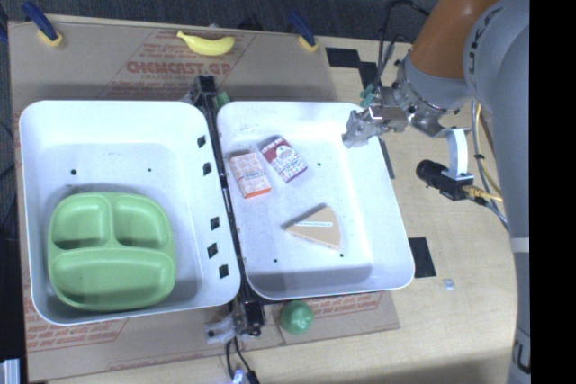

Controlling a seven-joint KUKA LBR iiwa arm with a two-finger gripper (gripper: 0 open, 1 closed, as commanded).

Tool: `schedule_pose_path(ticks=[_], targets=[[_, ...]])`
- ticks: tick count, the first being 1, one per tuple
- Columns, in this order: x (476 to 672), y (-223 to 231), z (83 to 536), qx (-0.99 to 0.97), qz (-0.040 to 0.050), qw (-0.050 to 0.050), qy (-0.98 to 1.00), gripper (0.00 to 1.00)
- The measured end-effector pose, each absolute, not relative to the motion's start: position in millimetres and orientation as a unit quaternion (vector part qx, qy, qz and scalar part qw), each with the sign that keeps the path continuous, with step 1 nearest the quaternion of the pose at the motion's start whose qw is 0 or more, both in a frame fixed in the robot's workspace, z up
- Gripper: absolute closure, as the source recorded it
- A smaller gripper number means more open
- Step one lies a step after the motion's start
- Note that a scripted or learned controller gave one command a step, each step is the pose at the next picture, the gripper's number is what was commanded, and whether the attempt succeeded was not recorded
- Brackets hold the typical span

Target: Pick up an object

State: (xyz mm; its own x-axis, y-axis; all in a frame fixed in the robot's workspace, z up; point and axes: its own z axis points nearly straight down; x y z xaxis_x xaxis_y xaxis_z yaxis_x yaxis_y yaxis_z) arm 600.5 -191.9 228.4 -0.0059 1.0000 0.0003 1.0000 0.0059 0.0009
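In the right bin point(382, 193) lie three things: an orange-and-white box point(249, 174), a red-and-white box point(283, 159) just right of it, and a tan wedge like a sandwich slice point(317, 227) nearer the front. My gripper point(356, 130) hangs over the bin's far right corner, well right of the boxes and above the wedge. Nothing shows between its fingers.
The left bin point(36, 130) holds a green divided tray point(110, 249). A yellow banana point(206, 41) lies on the cardboard behind the bins. A green ball point(295, 316) sits in front of the right bin. Black clips point(216, 193) line the seam between bins.
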Motion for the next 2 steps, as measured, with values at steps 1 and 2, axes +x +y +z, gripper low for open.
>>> schedule_pose_path(ticks=[1, 2], targets=[[600.1, -192, 228, 0.705, -0.0002, 0.000, 0.709, 0.00], [516.3, -193, 241, 0.705, -0.0009, -0.001, 0.709, 0.00]])
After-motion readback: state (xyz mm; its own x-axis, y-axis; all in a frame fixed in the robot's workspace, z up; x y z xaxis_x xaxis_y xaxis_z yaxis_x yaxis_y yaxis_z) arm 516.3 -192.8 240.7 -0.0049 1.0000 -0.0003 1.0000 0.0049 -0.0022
